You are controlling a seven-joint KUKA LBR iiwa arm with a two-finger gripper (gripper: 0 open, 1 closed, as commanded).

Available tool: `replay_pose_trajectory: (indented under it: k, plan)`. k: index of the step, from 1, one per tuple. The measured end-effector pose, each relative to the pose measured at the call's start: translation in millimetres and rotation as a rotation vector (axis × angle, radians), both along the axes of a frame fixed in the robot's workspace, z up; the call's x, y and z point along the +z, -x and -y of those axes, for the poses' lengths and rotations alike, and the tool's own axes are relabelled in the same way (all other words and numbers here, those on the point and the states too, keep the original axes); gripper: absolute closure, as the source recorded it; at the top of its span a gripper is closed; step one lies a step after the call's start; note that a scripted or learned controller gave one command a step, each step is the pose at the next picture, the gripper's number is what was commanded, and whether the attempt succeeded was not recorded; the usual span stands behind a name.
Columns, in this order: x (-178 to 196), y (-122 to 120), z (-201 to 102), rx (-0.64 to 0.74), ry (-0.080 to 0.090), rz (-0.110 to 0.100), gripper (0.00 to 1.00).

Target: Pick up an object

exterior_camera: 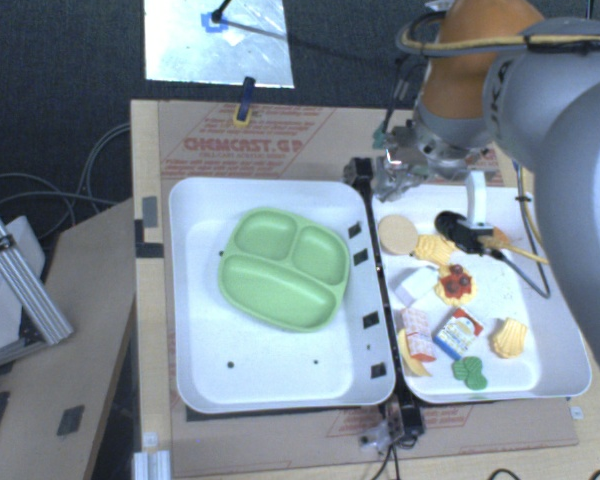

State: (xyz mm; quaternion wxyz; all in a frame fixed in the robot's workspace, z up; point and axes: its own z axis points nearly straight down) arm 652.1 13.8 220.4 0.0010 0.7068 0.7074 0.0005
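1. Camera view is looking down at a slant on a surface (280,133) that is carrying two white bins side by side, the left bin (195,298) and the right bin (552,360) meeting along their inner walls.
2. A green divided plate (283,268) is lying flat in the left bin, slightly toward the back, with its three compartments facing up.
3. The grey arm (565,108) is reaching in from the right, its orange band (480,18) sitting above the wrist.
4. The hand (392,173) is hanging over the back left corner of the right bin, close to the wall between the bins.
5. Whether the hand is standing apart or together cannot be told, since it is appearing small and dark at this angle.
6. The things for picking are lying in the right bin, all in front of the hand and apart from it:
   - a round tan disc (398,233) is lying nearest the hand, beside the inner wall;
   - a yellow piece (435,250) is lying just beside the disc;
   - a red-topped piece (455,284) is sitting near the middle of the bin, with a white block (410,288) just beside it;
   - a pink packet (418,323) and a blue and red carton (458,334) are lying close together toward the front;
   - a green piece (470,373) is resting near the front rim;
   - a yellow lump (509,338) is lying toward the front right, apart from the carton.
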Motion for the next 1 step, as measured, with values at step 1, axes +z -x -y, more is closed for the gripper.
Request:
replay_pose_trajectory:
  k: [1]
  plan:
    - [-2.8, 10.8, -7.7, 0.004, 0.000, -0.002, 1.00]
